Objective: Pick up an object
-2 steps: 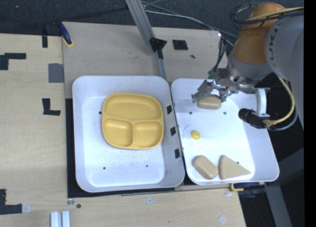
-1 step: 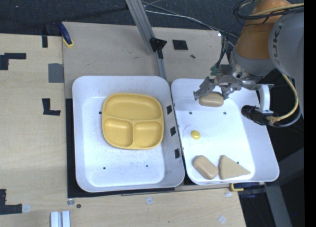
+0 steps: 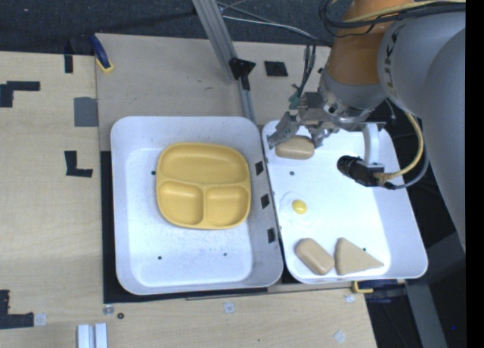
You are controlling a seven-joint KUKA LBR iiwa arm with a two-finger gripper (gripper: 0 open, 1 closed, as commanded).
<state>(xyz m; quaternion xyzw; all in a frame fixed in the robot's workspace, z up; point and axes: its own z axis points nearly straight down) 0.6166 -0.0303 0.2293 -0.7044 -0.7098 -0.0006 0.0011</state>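
The hand (image 3: 302, 128) hangs low over the far left corner of the right bin (image 3: 393, 222), and a tan oblong piece (image 3: 295, 148) sits right under it. From where I stand the metal fingers seem to straddle that piece, one at its left end and one toward its right, so I would say they are apart around it, though whether they are already pressing on it I cannot tell. It looks like the grasp step of the pick: the hand is down at the object and the lift has not come yet. The next move, I reckon, calls for a firm squeeze and then a straight rise, because the piece lies close against the bin's rim and the wall between the two bins, which leaves little room on that side.

Farther out in the same bin lie a small yellow bit (image 3: 299, 206) near the middle, and a tan rounded block (image 3: 313, 256) beside a tan wedge (image 3: 355, 257) at the near edge, all well apart from the hand. A black cable fitting (image 3: 361, 170) dangles just to the right. The left bin (image 3: 132, 256) holds a yellow divided plate (image 3: 203, 185).
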